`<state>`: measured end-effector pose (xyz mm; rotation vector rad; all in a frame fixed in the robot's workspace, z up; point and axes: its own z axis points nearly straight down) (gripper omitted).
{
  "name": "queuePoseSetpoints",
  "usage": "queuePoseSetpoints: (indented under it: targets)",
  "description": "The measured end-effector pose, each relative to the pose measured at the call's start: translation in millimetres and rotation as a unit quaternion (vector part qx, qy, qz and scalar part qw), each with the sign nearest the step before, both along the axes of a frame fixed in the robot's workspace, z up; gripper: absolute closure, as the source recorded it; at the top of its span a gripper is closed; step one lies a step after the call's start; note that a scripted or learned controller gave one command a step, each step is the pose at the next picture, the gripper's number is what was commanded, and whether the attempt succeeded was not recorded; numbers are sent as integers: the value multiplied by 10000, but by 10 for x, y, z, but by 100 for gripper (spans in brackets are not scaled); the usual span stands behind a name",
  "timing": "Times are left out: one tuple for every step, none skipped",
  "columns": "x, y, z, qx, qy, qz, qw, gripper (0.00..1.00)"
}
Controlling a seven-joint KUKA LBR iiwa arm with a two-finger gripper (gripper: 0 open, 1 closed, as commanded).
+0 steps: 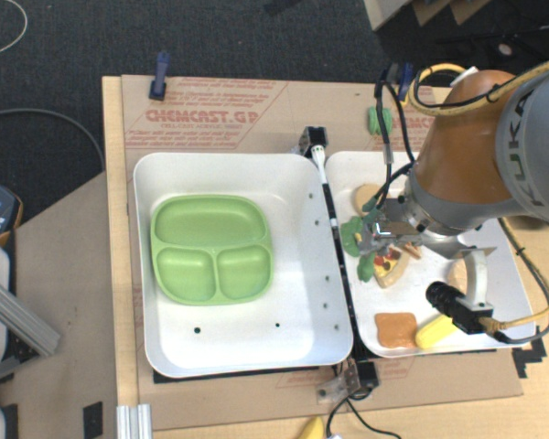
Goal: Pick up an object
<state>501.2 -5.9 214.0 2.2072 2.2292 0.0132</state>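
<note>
Pizza-slice toy [385,265] and a green leafy piece [351,236] are the pickable things nearest the jaws. Both lie in the white bin [357,167] on the view's right, close to its left wall, with the leafy piece nearer that wall. The jaws are low over these two pieces. From my station I cannot tell whether they are wide or narrow, because the wrist covers them from above, and I cannot make out anything held between them. The grey arm [467,154] with its orange band reaches in from the right and hides much of that bin's middle and far side. Just beyond the jaws, toward the bin's far edge, a tan round piece [366,195] peeks out beside the wrist. Toward the near edge of the same bin sit an orange square piece [395,329] and, right beside it, a yellow piece [432,334]. Across the divider, the left white bin [146,181] holds a green divided plate [210,250], lying flat with one long compartment and two smaller ones. Both bins rest on a cardboard sheet [210,108] with red print that covers the tabletop, and a blue clamp [158,76] grips the sheet's far edge.
</note>
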Motion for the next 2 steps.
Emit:
queuePoseSetpoints:
  targets:
    - [-216, 416, 826, 0, 2, -14, 10000, 100]
    - [-208, 455, 2278, -4, -38, -33, 10000, 100]
